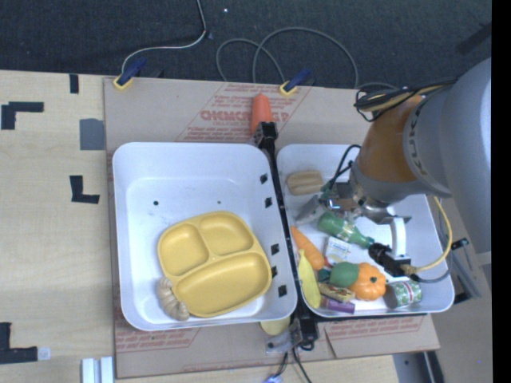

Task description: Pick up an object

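The right bin [427, 306] holds several toy items: a tan bread roll [304, 183], a green bottle [345, 229], an orange carrot [308, 248], a yellow piece [308, 283], a green pepper [344, 275], an orange pumpkin [370, 282], a green can [403, 294] and a purple piece [340, 304]. My gripper [329, 204] is low in the bin's upper middle, just right of the bread roll and right above the green bottle. The orange-banded wrist [387, 154] covers most of it.
The left bin [132, 174] holds a yellow divided plate [214, 263], with a beige lumpy item [168, 298] at the plate's lower left corner. An orange-handled clamp [261, 116] sits on the divider between the bins. Cables loop behind the bins.
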Robot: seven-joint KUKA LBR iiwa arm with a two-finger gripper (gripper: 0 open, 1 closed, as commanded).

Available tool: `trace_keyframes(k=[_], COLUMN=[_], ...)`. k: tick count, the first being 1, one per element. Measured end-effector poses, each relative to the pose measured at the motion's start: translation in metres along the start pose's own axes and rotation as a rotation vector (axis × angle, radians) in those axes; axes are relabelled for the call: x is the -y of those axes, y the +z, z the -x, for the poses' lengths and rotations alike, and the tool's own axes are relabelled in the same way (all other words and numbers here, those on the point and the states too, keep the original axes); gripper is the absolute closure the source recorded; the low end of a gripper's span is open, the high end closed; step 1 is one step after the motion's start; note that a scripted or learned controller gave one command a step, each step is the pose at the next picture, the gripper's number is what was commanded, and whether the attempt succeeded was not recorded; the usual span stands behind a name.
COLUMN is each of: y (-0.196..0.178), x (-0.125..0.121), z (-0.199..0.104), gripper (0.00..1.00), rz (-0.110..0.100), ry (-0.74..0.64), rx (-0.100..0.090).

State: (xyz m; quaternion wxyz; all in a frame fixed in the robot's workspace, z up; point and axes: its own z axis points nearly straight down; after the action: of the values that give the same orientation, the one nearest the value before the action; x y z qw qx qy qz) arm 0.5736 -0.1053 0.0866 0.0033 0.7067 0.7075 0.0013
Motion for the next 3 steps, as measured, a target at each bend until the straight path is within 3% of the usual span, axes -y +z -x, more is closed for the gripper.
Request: trace_keyframes(k=[1,2,3], y=[-0.010,-0.010,-0.004], x=[-0.001,-0.001,0.014], z=[0.001,0.001,0.006], gripper=[1.00,0.00,0.00], rz=[0.001,0.000,0.013], ry=[0.000,0.000,0.003], rx=[0.002,0.001,-0.003])
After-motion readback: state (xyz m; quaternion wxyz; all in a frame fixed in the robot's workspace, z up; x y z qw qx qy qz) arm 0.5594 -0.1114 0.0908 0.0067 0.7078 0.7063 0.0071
